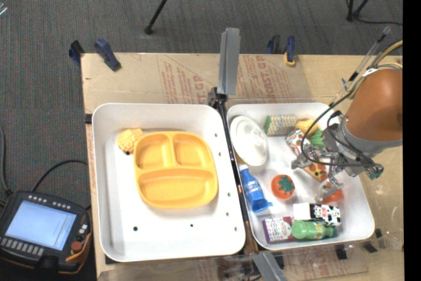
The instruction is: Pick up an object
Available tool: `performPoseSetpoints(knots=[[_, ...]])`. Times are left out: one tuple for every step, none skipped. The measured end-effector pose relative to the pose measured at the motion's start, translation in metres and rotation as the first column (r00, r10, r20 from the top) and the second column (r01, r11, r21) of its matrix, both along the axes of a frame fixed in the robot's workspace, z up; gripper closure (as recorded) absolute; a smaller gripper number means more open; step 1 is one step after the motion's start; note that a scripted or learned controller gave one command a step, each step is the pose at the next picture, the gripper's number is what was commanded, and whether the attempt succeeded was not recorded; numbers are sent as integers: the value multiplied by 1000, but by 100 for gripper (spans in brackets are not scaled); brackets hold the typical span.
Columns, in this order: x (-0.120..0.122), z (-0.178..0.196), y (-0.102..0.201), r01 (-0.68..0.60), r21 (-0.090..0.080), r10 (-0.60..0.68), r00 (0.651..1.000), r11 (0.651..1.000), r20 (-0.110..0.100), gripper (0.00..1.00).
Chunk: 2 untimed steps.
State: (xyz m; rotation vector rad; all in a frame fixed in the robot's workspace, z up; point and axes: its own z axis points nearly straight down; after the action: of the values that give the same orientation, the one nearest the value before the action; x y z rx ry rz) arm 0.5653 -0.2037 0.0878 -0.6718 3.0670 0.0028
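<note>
My gripper [320,176] hangs low over the right side of the right bin [368,220], below the orange-banded wrist [375,105]. Right beneath it lie a pizza-slice toy [318,172] and a small red-orange piece [333,195]; the view does not show whether either is touched. A red tomato toy [284,186] lies just left of the gripper. A black-and-white cow-patterned box [318,212] and a green bottle [314,229] sit in front of it. A blue bottle [252,189] lies along the bin's left wall.
Also in the right bin are a white round lid [250,139], a speckled cylinder [281,123], a green toy [317,138] and a purple packet [276,228]. The left bin [112,207] holds a yellow divided tray [175,168] and a yellow knobbly toy [129,139].
</note>
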Motion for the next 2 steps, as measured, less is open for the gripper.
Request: performPoseSetpoints(knots=[[72,0,26,-57,1,57,998,998,3,0],[51,0,76,125,0,-125,992,992,1,0]])
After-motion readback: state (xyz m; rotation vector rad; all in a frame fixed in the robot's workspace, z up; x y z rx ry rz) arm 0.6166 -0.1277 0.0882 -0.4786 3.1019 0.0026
